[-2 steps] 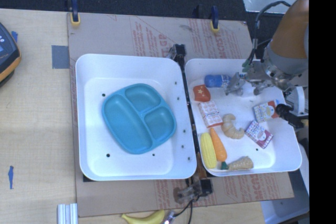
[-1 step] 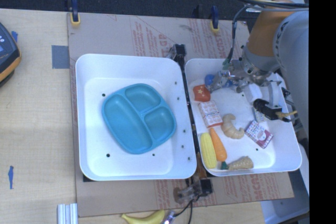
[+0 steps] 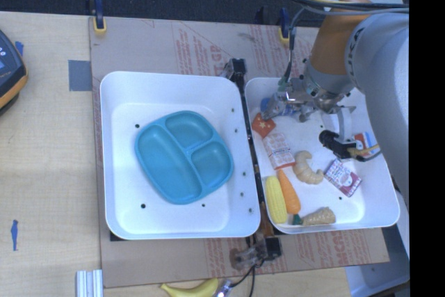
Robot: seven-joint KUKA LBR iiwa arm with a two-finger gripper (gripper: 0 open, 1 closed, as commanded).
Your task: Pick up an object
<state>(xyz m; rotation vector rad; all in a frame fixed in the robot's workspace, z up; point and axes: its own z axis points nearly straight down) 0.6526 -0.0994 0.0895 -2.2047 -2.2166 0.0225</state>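
Single arm (image 3: 379, 59) comes in from the right and reaches down into the right bin (image 3: 375, 209). The hand (image 3: 293, 106) sits low at that bin's far-left corner. Cannot tell whether it is apart or together, since the wrist covers it from above. Nothing visibly clamped in it.

Likely target: a small blue object (image 3: 268, 106) just left of the hand, against the bin's far-left wall. Identity unclear, too small. A red packet (image 3: 263, 125) lies just near of it, also within reach. This looks like a descent or grasp try at the corner, pick not yet confirmed. The wall is close, so the hand could bump the rim or just push the object into the corner.

Other candidates are spread over the right bin:
- pink-and-white wrapper (image 3: 279, 149), mid-left
- croissant (image 3: 308, 169), centre
- maroon packet (image 3: 342, 177), right of the croissant
- toy corn cob (image 3: 274, 198) and toy carrot (image 3: 289, 193), side by side and touching along the near-left wall
- beige bread-like piece (image 3: 320, 217), at the near edge

Mostly loose with gaps between, so each seems graspable singly.

The left bin (image 3: 125, 101) holds a blue divided plate (image 3: 184, 156), flat and central, well apart from the hand. A banana (image 3: 191, 286) lies on the bench (image 3: 49, 184) outside the bins, at the near edge.
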